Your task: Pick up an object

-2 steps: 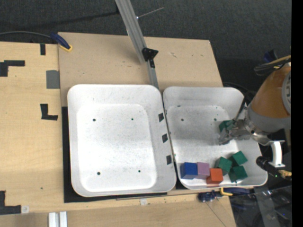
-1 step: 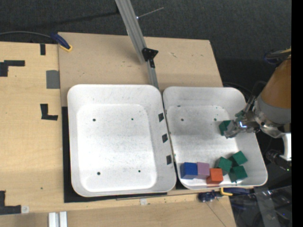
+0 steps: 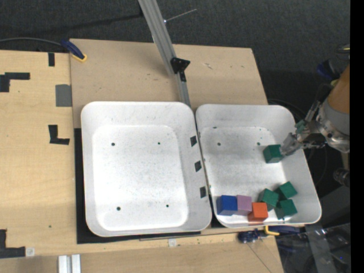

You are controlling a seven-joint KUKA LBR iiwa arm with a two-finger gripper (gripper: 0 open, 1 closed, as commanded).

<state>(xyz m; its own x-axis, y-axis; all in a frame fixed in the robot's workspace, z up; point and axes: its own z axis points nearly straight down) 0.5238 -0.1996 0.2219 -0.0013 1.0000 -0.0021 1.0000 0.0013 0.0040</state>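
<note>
One green block (image 3: 273, 153) sat in the right bin (image 3: 239, 115), touching the hand (image 3: 291, 143); hand's opening could not be determined.

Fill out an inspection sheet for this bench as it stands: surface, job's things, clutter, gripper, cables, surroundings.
Surface: wooden bench bearing a left bin and a right bin, side by side.
Job's things: all in the right bin. A lone green block near its right wall; along the front edge a blue block, purple block, orange block and three green blocks.
Clutter: black tape marks on the bench at left.
Gripper: gripper beside the lone green block at the right wall; a hold cannot be confirmed.
Cables: dark cable at the upper left.
Surroundings: slanted metal rail over the bench; dark floor beyond.
</note>
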